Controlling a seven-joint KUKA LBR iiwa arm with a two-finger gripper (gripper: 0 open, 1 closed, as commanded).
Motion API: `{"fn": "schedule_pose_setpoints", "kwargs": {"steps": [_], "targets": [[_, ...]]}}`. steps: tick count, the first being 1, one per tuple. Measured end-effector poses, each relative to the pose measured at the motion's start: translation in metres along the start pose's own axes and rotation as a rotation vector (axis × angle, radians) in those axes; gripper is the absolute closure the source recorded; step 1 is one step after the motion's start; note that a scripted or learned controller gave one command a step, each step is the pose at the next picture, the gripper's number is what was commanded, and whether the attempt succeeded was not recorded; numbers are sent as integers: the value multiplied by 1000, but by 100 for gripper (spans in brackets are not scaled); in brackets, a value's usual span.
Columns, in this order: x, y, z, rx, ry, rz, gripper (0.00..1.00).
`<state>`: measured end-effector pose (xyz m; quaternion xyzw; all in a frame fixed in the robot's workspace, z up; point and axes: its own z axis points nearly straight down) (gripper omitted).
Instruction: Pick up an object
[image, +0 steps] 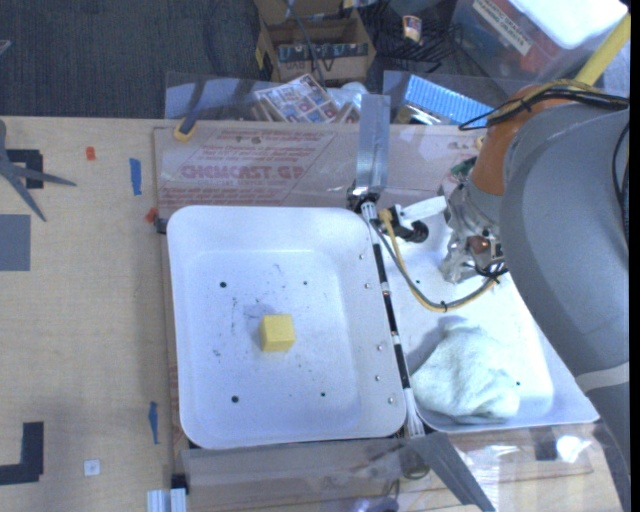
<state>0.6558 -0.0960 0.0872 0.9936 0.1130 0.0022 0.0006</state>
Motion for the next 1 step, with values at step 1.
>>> {"fn": "schedule_pose_setpoints", "kwargs": {"steps": [1], "targets": [[1, -1, -9, 0, -1, -3, 100]]}}
